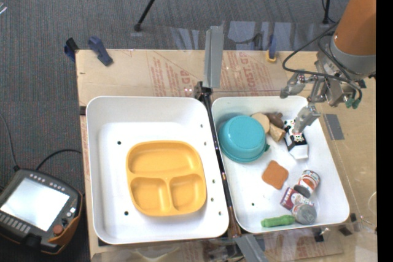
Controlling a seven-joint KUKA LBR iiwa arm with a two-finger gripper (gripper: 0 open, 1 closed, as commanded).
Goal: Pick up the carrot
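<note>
The end effector (305, 115) hangs over the right bin's (331, 164) upper right part, above a small carton (296, 142). To its left sits a teal bowl (243, 138); below it lie an orange-brown slice (275, 174), two cans (301, 193) and a green piece (278, 221) — farther left, the yellow divided plate (166, 178).

Yellow divided tray (166, 178) in left bin (101, 132); teal bowl (243, 138), can (307, 183) in right bin (334, 193).

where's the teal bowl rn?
The teal bowl sits upside down in the right bin, at its far-left corner against the divider, with the toy foods just right of it.
</note>
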